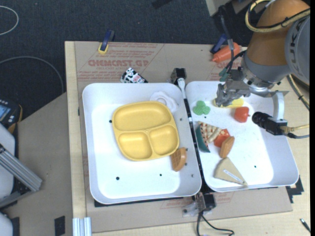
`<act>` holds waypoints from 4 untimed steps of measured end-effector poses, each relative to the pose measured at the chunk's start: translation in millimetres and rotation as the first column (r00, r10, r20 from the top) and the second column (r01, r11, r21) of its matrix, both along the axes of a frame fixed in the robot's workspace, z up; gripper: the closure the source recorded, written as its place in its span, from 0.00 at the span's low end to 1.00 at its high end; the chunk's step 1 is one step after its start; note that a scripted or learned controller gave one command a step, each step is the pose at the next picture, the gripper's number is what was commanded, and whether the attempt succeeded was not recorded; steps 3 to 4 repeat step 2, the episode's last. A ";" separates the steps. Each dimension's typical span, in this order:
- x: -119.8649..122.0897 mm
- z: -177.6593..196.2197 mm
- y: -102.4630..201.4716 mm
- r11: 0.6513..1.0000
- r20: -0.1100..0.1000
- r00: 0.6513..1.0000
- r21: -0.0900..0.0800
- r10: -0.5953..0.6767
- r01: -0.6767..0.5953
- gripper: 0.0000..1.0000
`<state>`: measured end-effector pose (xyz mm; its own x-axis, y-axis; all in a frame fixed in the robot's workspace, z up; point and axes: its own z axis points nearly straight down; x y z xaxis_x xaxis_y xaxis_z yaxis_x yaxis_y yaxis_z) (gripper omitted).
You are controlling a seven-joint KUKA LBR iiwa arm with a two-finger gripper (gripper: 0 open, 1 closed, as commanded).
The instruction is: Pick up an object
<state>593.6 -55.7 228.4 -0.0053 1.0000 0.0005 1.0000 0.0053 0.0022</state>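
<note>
At frame centre-left, a yellow divided plate [146, 130] lies in the left bin [98, 146], a brown pastry [179, 158] at its lower right. The right bin [275, 166] holds a green piece [201, 108], a pizza slice [208, 132], a cheese wedge [229, 172] and a red piece [241, 114]. The gripper [224, 99] sits low at that bin's upper left, touching a yellow item [236, 102]; I cannot tell how it is set.

Dark grey carpet floor [74, 14]; cardboard-topped bench [162, 58]; loose cable [10, 18].
</note>
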 end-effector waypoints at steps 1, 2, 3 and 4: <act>9.9 -12.5 56.8 1.000 -0.002 1.000 0.002 0.001 -0.001 1.00; 14.4 -5.6 80.7 1.000 0.001 1.000 0.000 -0.001 0.001 1.00; 14.4 -5.6 80.7 1.000 0.001 1.000 0.000 -0.001 0.001 1.00; 14.4 -5.6 80.7 1.000 0.001 1.000 0.000 -0.001 0.001 1.00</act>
